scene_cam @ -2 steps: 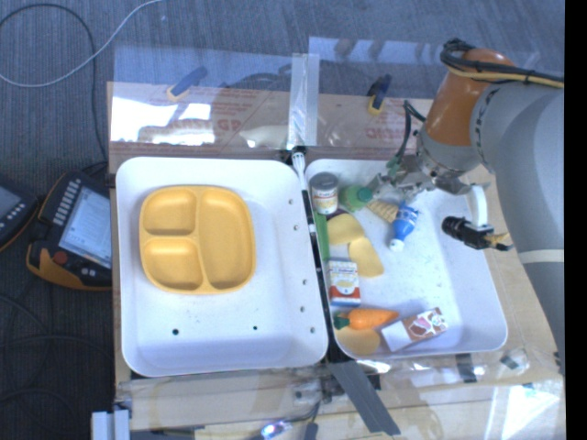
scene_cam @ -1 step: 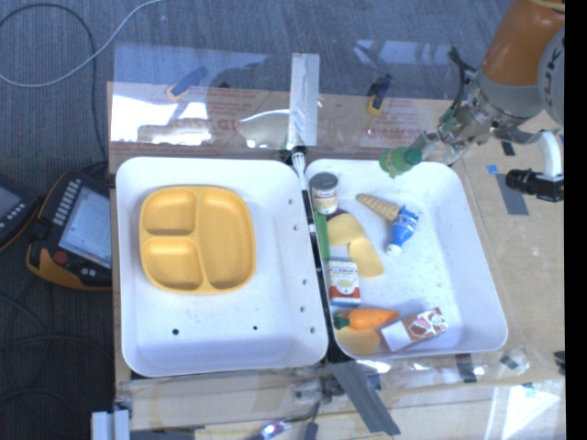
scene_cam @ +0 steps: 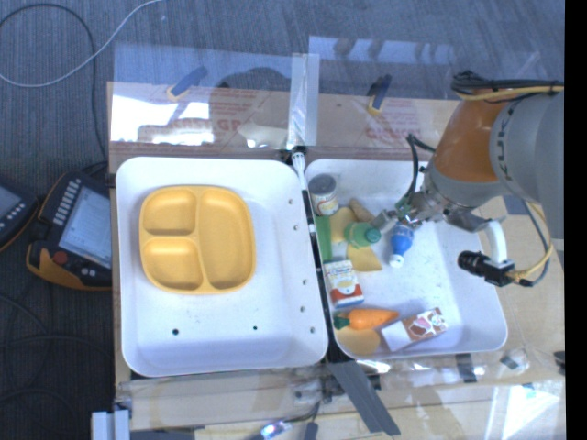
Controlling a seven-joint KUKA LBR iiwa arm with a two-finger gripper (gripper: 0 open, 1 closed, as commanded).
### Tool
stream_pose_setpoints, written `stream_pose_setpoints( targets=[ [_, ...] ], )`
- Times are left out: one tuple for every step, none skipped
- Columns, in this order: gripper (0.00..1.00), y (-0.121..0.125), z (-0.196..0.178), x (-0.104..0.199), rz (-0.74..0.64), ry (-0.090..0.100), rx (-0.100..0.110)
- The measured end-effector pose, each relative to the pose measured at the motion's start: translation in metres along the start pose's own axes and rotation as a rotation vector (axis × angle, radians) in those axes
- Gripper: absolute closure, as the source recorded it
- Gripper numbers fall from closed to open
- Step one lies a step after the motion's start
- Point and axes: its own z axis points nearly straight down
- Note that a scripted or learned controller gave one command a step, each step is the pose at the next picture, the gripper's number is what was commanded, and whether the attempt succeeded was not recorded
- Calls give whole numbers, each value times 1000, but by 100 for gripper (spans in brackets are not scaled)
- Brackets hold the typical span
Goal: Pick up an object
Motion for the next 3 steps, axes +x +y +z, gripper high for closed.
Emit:
stream_pose_setpoints(
  targets=[
    [0, -4, -15, 10, 61, 4, 4],
    [100, -3, -24, 9, 61, 4, 2],
    [100, 6, -148, 5, 278, -2, 5]
  ],
)
